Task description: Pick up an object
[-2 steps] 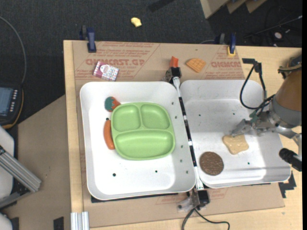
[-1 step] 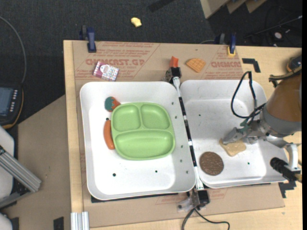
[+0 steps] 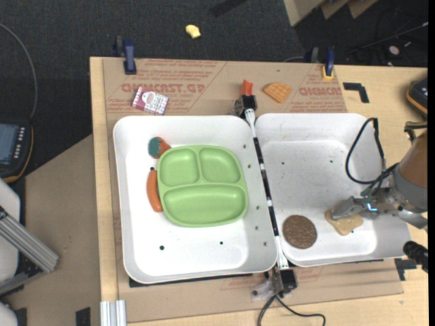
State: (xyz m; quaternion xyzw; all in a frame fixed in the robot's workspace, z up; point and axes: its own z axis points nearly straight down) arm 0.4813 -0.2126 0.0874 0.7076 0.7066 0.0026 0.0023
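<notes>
Bread [image 3: 345, 223] lay right under our hand [image 3: 353, 208] in the right bin [image 3: 306, 131], its long side slanting. We could not tell how our hand was set. Nearby sat a brown cookie [image 3: 300, 230].

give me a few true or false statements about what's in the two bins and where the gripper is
1. The green divided plate lies in the left bin. True.
2. The brown round patty sits on the green divided plate. False: it lies in the right bin, near its front edge.
3. The gripper is over the right bin, at a tan piece of food. True.
4. The orange sausage lies in the right bin. False: it lies in the left bin, against the plate's left side.
5. A waffle-like cracker lies on the bench behind the bins. True.
</notes>
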